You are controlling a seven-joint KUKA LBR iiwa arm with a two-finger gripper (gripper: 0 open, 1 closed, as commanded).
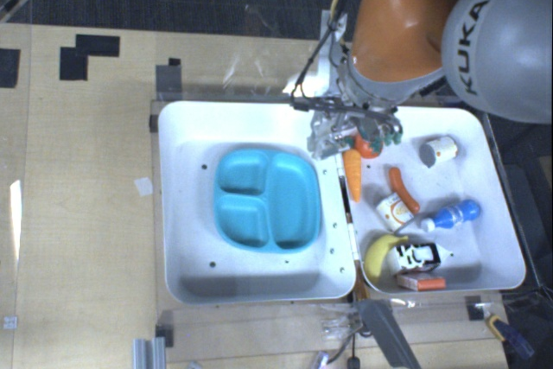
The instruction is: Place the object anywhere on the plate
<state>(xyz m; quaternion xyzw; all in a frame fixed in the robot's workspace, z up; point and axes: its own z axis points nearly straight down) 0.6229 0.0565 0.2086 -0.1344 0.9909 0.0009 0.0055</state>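
We see the blue plate (pixel 268 201) lying flat in the left bin (pixel 186 212), its three compartments bare. That makes sense to us, since it is the target and anything set on it counts. The loose things all sit in the right bin (pixel 484 186), which looks like the supply side. There is a carrot (pixel 352 173) along the bin's left wall, just beside the divide between the bins. A sausage (pixel 403 188) lies to its right, a cup (pixel 439 150) farther right toward the far wall, a bottle (pixel 454 214) lies on its side, and a banana (pixel 380 255) sits at the near edge. We judge the carrot to be the object in play, because the gripper (pixel 350 134) hangs right over its far end, where the green top meets the metal. The carrot appears to rest on the bin floor, well apart from the plate. The wrist hides the contact, so we cannot tell whether the gripper is clamped, released, or holding anything. The arm (pixel 484 39) comes in from the right and far side. Its orange band (pixel 397 22) sits directly above the wrist, so the tool points nearly straight down at the far-left corner of the right bin. From there, we think a short carry leftward over the divide would bring the carrot above the plate.
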